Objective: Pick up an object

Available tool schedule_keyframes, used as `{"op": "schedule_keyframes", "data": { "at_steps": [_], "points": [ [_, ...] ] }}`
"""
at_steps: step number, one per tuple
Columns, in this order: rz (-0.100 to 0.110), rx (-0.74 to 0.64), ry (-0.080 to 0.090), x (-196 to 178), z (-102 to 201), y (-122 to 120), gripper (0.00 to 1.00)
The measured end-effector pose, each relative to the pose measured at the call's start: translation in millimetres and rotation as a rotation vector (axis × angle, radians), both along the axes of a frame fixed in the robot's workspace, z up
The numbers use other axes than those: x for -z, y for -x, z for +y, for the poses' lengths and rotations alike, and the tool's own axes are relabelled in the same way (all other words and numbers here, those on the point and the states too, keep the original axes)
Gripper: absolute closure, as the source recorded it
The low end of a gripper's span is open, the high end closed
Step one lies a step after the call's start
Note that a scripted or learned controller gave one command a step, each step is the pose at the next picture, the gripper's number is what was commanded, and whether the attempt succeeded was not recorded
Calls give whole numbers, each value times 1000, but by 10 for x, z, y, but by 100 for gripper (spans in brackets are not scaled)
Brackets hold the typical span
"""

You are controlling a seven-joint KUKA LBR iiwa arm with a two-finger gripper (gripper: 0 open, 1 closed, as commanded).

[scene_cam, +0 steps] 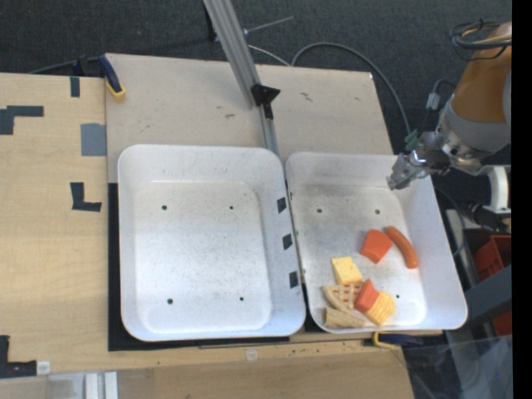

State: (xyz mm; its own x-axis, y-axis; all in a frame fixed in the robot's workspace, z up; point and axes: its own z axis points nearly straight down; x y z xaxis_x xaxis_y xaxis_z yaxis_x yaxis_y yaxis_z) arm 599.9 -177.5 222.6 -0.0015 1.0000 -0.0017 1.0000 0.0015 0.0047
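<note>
Currently the robot's small grey hand (401,175) hovers over the upper right rim of the shallow white right-hand bin (332,181), grip state not discernible, well apart from the toy food, nearest the orange sausage-shaped piece (401,247), presumably the pick target.

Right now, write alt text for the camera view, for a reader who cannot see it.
A grey robot arm with an orange band reaches in from the right, its hand at the upper right rim of the right white bin. Toy food lies in that bin's lower part: an orange block, a sausage, a yellow cube, waffle pieces. The left white bin sits beside it.
</note>
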Motion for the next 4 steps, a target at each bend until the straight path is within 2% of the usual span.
{"op": "schedule_keyframes", "data": {
  "at_steps": [1,2,3,4],
  "points": [
    [5,0,-2,-57,6,-4,100],
    [6,-5,-3,-5,625,80,100],
    [7,-5,-4,-94,1177,253,100],
    [6,-6,-4,-170,1732,310,100]
  ]
}}
